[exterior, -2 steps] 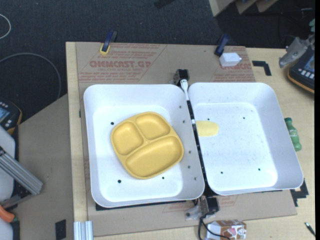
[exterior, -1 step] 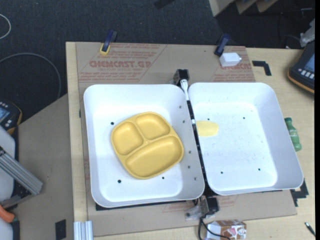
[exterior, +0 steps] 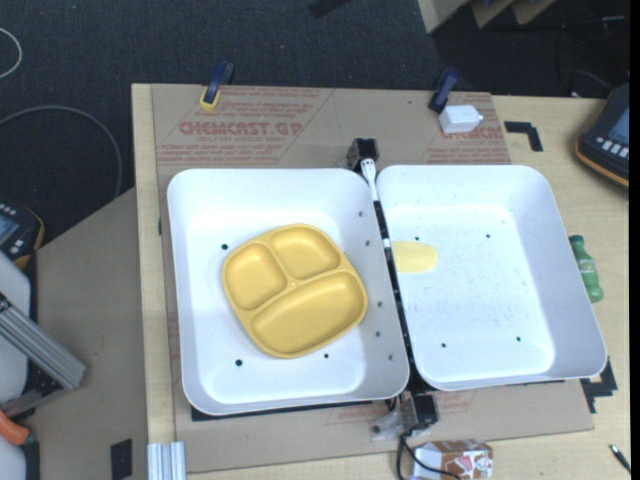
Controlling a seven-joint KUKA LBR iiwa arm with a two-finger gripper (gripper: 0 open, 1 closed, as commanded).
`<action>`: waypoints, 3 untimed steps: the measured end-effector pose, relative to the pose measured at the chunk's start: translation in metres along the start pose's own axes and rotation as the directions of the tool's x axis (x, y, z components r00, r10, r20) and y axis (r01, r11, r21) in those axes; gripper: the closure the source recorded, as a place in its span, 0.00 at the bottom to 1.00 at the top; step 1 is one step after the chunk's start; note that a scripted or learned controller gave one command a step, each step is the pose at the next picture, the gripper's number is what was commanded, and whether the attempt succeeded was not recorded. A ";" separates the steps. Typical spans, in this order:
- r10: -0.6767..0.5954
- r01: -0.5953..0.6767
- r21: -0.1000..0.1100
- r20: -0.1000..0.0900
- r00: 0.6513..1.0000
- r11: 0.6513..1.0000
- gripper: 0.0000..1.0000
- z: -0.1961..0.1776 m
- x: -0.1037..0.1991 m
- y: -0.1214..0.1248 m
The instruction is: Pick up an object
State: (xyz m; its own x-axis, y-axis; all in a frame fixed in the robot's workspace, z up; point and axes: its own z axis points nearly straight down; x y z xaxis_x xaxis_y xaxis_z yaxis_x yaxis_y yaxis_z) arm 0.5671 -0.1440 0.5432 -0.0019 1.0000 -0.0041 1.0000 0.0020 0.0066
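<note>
**Status: Pick Not Yet Started**

**Progress.** From where I stand, no part of the task looks done. Both candidate objects lie flat in the bins, and nothing is lifted or tilted off a floor. The approach, the descent, the grasp and the lift are all left to do. Claw state: cannot tell, whether spread or pressed together.

**Object 1: plate point(exterior: 293, 290).** This yellow plate has three compartments, two small ones at the far side and one large one at the near side. It sits upright in the middle of the left bin point(exterior: 185, 268), turned at a slant to the walls and apart from all of them. The surface looks smooth and glossy. The raised rim and the dividers look like the only places a two-finger grasp could close on, so I judge it a hard pick.

**Object 2: yellow piece point(exterior: 414, 258).** This small, flat, pale yellow item lies in the right bin point(exterior: 500, 268), close against the left wall near the seam between the bins. I cannot tell what it is. It appears very low, and the nearby wall may crowd a grasp.
</note>
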 end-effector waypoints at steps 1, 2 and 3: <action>0.005 -0.005 0.019 -0.007 1.000 1.000 1.00 0.110 -0.002 -0.037; -0.011 0.011 0.013 -0.008 1.000 1.000 1.00 0.142 0.114 -0.062; -0.008 0.008 0.015 -0.006 1.000 1.000 1.00 0.195 0.197 -0.070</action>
